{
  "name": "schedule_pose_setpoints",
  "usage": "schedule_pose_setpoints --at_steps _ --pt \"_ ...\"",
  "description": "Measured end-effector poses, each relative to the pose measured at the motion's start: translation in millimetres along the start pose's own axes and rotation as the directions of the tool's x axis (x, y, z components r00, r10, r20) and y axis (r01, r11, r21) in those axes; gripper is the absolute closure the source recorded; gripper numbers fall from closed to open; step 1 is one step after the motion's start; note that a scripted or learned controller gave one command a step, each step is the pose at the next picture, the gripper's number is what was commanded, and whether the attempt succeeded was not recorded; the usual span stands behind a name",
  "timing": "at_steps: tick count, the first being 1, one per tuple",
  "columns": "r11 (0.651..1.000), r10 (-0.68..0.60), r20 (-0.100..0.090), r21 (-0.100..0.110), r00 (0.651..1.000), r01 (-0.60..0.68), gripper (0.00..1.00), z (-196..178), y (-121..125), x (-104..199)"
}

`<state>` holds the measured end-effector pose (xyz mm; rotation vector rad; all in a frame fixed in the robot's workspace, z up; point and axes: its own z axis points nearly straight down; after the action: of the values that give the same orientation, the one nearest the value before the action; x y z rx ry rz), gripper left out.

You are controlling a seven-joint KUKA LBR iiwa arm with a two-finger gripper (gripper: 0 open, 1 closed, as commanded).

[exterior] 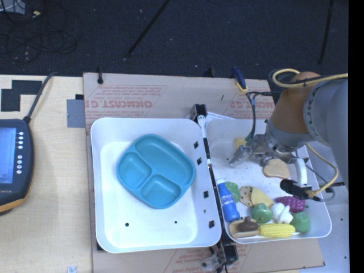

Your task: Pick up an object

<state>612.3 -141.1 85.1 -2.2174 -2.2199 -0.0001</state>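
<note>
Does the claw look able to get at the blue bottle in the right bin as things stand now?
Probably yes. The blue bottle lies against the right bin's left wall, uncovered from above. The claw sits just beyond it over bare floor. The wall and a green toy crowd its sides.

Thick grey arm point(330, 110) with an orange band point(290, 110) above the wrist. Yellow and black cables looped alongside. Small metallic hand point(243, 152) at the tip.

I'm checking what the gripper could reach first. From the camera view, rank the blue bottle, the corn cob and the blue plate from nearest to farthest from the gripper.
From the gripper:
1. Blue bottle, below it in the right bin.
2. Corn cob, at that bin's near edge.
3. Blue plate, in the left bin.
</note>
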Motion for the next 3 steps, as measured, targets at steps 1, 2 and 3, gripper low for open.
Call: schedule_pose_setpoints --at_steps 1,2,3 --pt "1.0 -0.002 0.002 -0.002 1.0 0.002 0.0 -2.7 32.6 32.1" --pt "1.0 0.0 0.001 0.001 1.0 0.0 1.0 -12.6 31.4 30.3" --pt "1.0 -0.008 -0.002 -0.01 1.0 0.008 1.0 -108.2 17.0 129.5"
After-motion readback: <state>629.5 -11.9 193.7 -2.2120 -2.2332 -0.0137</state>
